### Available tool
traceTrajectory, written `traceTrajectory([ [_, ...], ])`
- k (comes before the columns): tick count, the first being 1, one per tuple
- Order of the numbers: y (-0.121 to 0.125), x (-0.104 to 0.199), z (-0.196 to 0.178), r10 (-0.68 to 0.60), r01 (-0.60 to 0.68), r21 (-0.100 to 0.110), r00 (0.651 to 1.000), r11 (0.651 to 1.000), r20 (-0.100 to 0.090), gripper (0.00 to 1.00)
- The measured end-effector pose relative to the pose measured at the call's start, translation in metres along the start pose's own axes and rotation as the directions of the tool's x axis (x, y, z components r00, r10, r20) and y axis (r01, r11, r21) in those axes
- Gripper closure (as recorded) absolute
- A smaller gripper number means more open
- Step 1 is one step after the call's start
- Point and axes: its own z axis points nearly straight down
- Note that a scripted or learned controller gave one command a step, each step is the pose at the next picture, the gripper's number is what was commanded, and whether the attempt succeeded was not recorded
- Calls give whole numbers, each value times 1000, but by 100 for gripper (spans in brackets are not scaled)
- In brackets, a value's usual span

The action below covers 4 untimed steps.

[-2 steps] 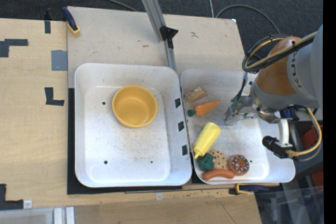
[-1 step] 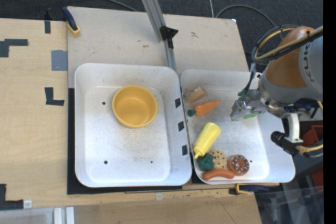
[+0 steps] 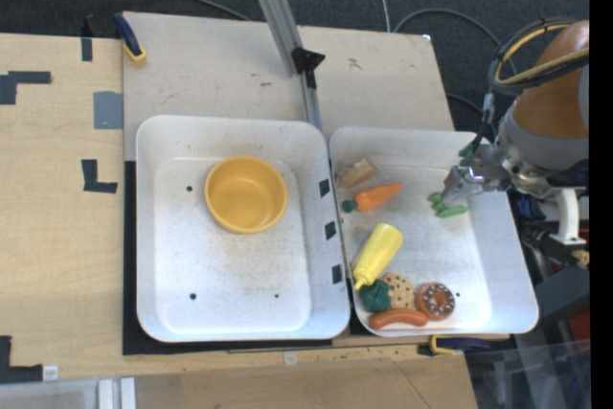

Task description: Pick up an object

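While a yellow bowl (image 3: 247, 194) sits alone in the far bin (image 3: 153, 235), the near bin (image 3: 508, 273) holds a carrot (image 3: 375, 197), yellow bottle (image 3: 377, 253) and doughnut (image 3: 437, 300). Reached in over its edge, the pincer (image 3: 458, 187) is seen just above a green object (image 3: 447, 205); its state cannot be told.

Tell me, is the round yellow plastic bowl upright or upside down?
Upright. The round yellow plastic bowl stands in the left white bin, and the view looks into its open hollow.

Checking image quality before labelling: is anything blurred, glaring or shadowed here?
Camera view: light is even, shadows soft; the yellow bowl and carrot are sharp; the gripper over the green item looks slightly soft; no strong glare on the right bin.
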Motion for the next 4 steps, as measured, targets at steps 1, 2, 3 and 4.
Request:
traceTrajectory([
  [1,-9,-3,-55,0,0,0,1000,1000,0,100],
  [2,4,42,-53,-6,6,5,1000,1000,-3,100],
  [3,17,91,-50,-6,6,6,1000,1000,-3,100],
  [4,42,140,-52,-7,7,4,1000,1000,-3,100],
])
